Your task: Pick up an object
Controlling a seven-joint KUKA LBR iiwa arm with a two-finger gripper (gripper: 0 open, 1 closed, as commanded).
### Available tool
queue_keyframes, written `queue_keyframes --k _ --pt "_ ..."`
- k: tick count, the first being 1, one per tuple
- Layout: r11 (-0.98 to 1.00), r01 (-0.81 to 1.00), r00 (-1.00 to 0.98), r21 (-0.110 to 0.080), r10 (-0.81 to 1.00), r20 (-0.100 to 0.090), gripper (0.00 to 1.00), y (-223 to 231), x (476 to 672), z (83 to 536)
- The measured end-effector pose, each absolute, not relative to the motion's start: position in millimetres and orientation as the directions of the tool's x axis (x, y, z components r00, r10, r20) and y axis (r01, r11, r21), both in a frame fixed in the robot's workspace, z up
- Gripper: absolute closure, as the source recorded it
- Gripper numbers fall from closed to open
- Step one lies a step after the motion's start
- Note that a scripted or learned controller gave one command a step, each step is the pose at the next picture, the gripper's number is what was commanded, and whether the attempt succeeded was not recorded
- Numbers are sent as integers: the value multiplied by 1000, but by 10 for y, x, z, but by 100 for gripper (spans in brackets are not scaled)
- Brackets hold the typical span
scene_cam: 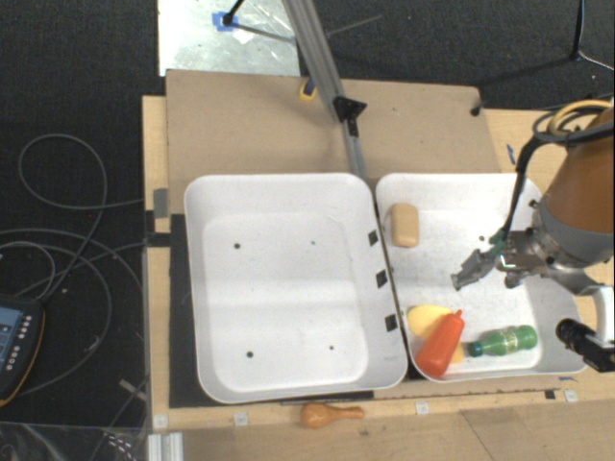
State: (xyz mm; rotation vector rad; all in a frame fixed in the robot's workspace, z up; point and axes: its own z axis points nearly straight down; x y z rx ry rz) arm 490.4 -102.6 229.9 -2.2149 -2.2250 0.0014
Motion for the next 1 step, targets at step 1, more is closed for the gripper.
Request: queue_keyframes --k 1 --pt "1 1000 -1 2 1000 0 0 -1027 4912 2312"
